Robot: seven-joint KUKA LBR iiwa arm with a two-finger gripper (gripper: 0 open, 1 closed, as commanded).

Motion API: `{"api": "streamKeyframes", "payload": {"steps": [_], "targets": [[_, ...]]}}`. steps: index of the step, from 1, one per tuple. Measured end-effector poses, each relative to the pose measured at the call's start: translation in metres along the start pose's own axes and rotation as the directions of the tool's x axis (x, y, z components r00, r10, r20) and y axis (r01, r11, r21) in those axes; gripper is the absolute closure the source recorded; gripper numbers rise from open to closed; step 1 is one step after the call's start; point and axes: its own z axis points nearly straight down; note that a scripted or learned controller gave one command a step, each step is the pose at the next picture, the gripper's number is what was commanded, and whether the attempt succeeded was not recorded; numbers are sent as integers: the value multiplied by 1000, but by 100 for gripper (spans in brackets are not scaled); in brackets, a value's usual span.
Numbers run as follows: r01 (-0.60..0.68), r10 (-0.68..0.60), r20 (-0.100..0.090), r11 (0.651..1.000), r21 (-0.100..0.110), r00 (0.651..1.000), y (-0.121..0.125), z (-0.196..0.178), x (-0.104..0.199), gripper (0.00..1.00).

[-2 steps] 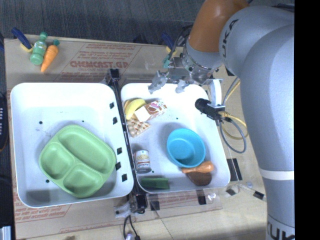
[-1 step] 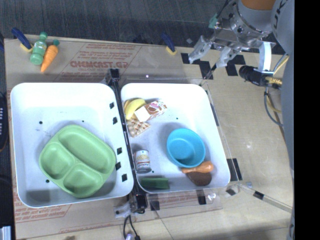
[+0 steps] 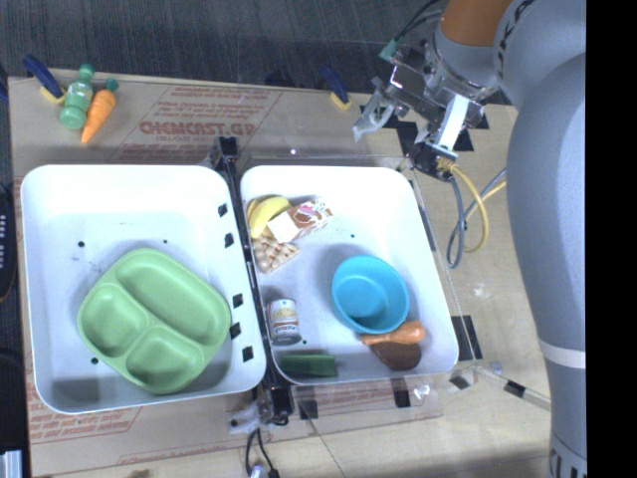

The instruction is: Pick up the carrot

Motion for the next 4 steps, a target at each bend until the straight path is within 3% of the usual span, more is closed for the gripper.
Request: {"api": "streamKeyframes", "payload": {"steps": [1, 2, 3, 4], "targets": [[-339, 338, -3, 941, -5, 941, -56, -33, 71, 0], [-380, 379, -11, 925, -12, 925, -32, -211, 16, 0], [-483, 483, 10, 876, 9, 876, -51, -22, 37, 0], [-579, 579, -10, 815, -3, 815, -33, -133, 30, 0]]}}
